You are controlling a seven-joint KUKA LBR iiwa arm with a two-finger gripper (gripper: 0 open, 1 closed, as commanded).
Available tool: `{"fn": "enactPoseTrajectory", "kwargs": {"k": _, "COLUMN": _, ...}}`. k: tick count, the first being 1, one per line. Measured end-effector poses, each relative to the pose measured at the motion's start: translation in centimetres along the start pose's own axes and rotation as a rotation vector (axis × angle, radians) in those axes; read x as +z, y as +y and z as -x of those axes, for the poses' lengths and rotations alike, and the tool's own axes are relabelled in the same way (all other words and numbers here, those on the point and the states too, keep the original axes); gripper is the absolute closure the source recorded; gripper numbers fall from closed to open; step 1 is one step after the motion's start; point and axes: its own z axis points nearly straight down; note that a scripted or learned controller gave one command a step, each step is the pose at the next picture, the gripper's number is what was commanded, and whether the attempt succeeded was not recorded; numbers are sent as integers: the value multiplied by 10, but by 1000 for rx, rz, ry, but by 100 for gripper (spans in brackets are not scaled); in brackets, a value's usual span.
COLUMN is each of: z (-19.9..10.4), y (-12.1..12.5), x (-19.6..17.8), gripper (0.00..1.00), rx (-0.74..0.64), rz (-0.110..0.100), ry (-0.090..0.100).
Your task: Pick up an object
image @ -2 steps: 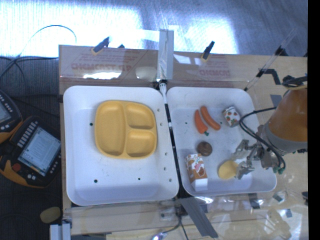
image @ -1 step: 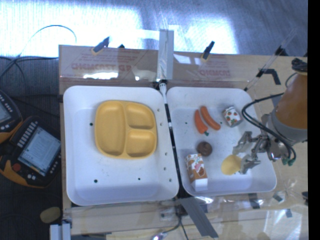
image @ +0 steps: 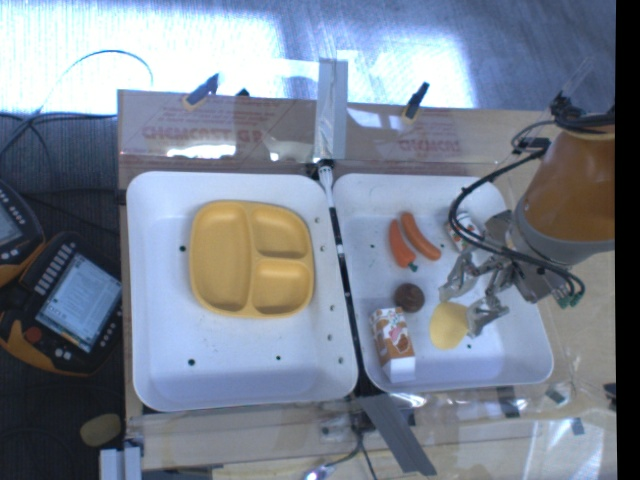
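Note:
My gripper [image: 472, 298] hangs over the right bin [image: 520, 363], its fingers spread open just right of a yellow lemon-like object [image: 448, 325]. One fingertip [image: 484, 318] is close to the yellow object's right side; nothing sits between the fingers. Two orange sausages [image: 410, 238] lie further back in the same bin. A small brown round piece [image: 408, 296] rests near the bin's middle, and a brown and white carton [image: 393, 340] lies at the front left of it.
The left bin [image: 160, 358] holds a yellow divided plate [image: 250, 258]. A clear upright divider [image: 330, 108] stands behind the bins. Handheld devices [image: 60, 298] and cables lie off the bench to the left.

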Motion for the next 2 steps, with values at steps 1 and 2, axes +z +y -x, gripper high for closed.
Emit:
{"fn": "enactPoseTrajectory", "kwargs": {"k": 1, "z": -3, "y": 11, "x": -20, "gripper": 100, "rx": -158, "rz": -2, "ry": 0}}
{"fn": "enactPoseTrajectory", "kwargs": {"k": 2, "z": 18, "y": 43, "x": -19, "gripper": 100, "rx": -410, "rz": 0, "ry": 0}}
